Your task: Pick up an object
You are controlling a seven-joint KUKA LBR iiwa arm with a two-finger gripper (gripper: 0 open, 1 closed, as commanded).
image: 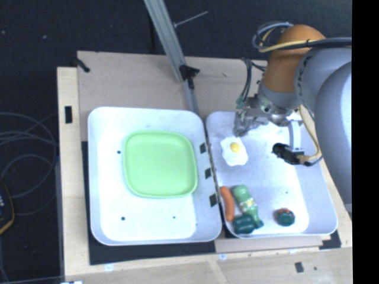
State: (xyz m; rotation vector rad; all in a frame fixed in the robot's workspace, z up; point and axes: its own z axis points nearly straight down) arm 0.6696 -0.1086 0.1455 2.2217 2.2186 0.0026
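Note:
In the right bin (308, 200) lies a toy fried egg (234, 151) near the upper left corner. My gripper (241, 128) hangs just above and behind the egg, pointing down toward the bin floor. Along the bin's lower left side lie an orange carrot (227, 202) and a green bottle-like toy (244, 202) with a dark green piece (244, 223) at its end. A small dark green and red object (285, 216) rests at the lower right.
The left bin (106, 218) carries a light green square plate (160, 163). A grey pole (167, 34) slants up from between the bins. A black cable connector (288, 153) hangs beside the wrist over the right bin.

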